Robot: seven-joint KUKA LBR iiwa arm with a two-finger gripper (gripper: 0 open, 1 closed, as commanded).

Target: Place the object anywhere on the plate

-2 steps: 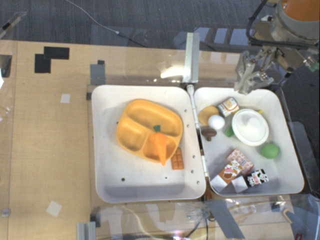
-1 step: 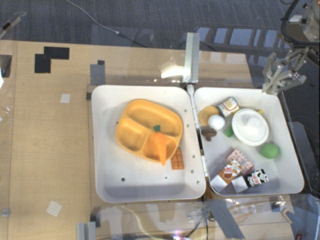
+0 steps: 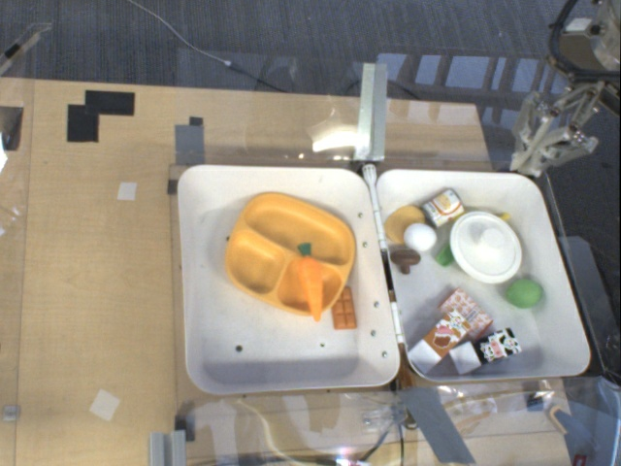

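Small black-and-white carton sits below yellow divided plastic plate's level, far right; orange toy carrot already rests in plate compartment; my gripper parked up right, opening unclear.

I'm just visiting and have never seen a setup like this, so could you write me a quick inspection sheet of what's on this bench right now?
Surface: wooden bench bearing two white bins, left bin and right bin, side by side.
Job's things: yellow divided plate in the left bin; toy carrot lying in its near compartment, tip over the rim; small waffle piece beside the plate.
Clutter: right bin holds a white bowl, green ball, white egg, small cartons.
Grippers: gripper above the right bin's far corner, holding nothing seen.
Cables: thin cable on the floor.
Surroundings: grey carpet.
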